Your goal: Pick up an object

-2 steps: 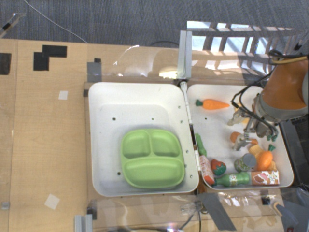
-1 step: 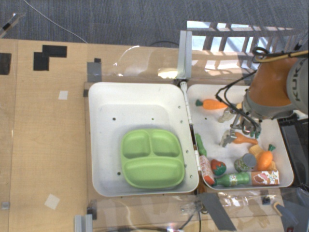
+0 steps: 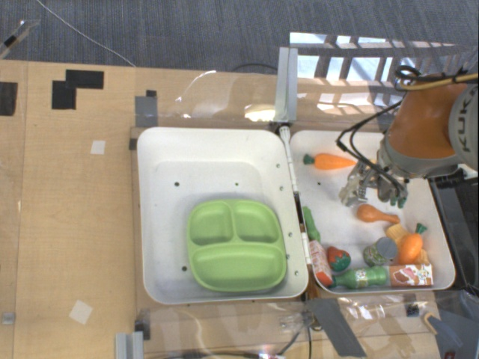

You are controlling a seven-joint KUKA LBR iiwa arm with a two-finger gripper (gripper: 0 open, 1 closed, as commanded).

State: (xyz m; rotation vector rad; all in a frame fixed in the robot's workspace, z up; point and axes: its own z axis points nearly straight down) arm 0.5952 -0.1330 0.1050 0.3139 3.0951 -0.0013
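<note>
Plate [image 3: 237, 245] in left bin [image 3: 161, 163] (toys right)

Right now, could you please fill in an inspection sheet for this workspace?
Surface: wooden bench bearing left bin and right bin.
Job's things: right bin holds a toy carrot, orange gourd, green bottle, strawberry, juice carton.
Clutter: green divided plate in left bin.
Grippers: gripper hangs above right bin, holding nothing visible.
Cables: black cables at the wrist.
Surroundings: grey carpet.
</note>
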